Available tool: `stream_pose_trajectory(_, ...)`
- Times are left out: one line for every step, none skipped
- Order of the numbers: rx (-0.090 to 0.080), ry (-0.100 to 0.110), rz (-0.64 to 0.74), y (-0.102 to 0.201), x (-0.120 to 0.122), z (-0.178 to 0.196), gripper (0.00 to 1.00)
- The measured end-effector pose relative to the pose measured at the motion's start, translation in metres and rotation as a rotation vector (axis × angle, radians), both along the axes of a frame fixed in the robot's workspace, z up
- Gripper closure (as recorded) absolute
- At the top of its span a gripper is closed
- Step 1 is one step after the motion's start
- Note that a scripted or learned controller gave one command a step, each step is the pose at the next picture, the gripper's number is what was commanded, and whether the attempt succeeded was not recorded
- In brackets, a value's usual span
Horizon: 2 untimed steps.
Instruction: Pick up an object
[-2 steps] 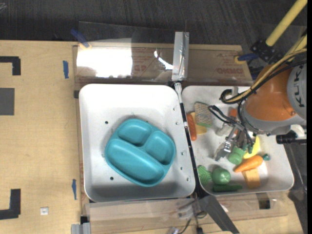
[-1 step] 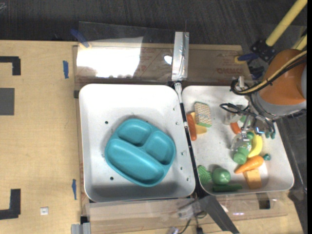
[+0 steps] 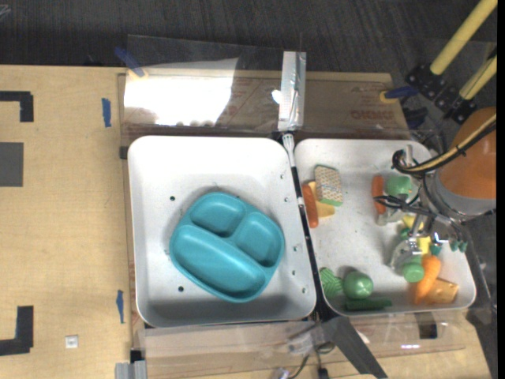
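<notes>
Arm low over the right bin's toy clutter.
The gripper hung beside the carrot, apparently seeking a pick; its grip state could not be told.

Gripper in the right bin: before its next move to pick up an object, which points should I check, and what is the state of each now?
1. Gripper is above the right bin: ok.
2. Toys lie below the gripper, such as the orange carrot and a small green piece: ok.
3. Finger opening: cannot tell; cables and toys blur it.
4. One toy stands apart for a clean grasp: not ok, they crowd together.
5. Something already held: cannot tell.
6. Blue divided tray sits apart in the left bin: ok.
</notes>
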<state>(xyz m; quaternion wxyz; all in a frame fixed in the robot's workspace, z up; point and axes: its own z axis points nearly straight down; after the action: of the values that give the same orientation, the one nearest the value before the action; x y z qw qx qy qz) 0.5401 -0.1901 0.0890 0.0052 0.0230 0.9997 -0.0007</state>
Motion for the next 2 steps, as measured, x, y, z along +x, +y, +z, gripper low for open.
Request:
stream_pose_trajectory(-0.001, -0.001, 0.133, -0.016, -0.042, 0.0, 0.0)
stream_pose_trajectory(0.0, -0.004, 0.083, 0.038, -0.041, 0.001, 0.0)
